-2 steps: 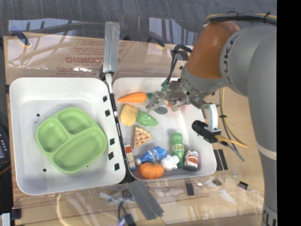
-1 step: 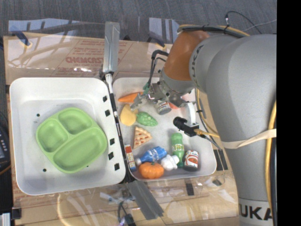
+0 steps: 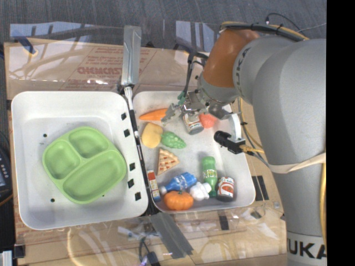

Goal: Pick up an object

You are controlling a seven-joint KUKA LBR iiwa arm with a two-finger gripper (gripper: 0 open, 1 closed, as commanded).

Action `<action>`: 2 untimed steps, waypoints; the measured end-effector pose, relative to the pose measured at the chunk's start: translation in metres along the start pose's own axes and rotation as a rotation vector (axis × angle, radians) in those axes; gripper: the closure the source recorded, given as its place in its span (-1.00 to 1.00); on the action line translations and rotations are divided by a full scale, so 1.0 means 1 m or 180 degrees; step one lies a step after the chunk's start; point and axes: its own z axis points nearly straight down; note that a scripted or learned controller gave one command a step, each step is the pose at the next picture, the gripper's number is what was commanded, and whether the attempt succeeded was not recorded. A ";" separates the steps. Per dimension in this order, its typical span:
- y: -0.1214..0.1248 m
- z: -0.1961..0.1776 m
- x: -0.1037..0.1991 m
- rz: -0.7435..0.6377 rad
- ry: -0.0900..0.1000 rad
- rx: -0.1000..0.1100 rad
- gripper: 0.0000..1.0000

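Observation:
My gripper (image 3: 187, 113) hangs low over the far part of the right bin (image 3: 244, 173), under the orange wrist band. A small silver can (image 3: 193, 124) sits right beneath it, touching or nearly so. A pink-red item (image 3: 208, 120) lies just right of the can, and an orange carrot (image 3: 153, 114) just left of the gripper. Whether anything is held is hidden by the wrist.
Also in the right bin lie a yellow fruit (image 3: 151, 135), a green leafy piece (image 3: 173, 141), a pizza slice (image 3: 166, 160), a blue bottle (image 3: 180, 181), an orange pumpkin (image 3: 178, 200), a green bottle (image 3: 209, 172) and a red can (image 3: 225, 187). The left bin (image 3: 28, 115) holds a green divided plate (image 3: 83, 165).

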 end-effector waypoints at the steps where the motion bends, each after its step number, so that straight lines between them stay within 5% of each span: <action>1: -0.042 0.035 0.041 0.0667 0.0005 0.0013 -1.00; 2: -0.040 0.033 -0.035 0.0737 0.0000 0.0002 -1.00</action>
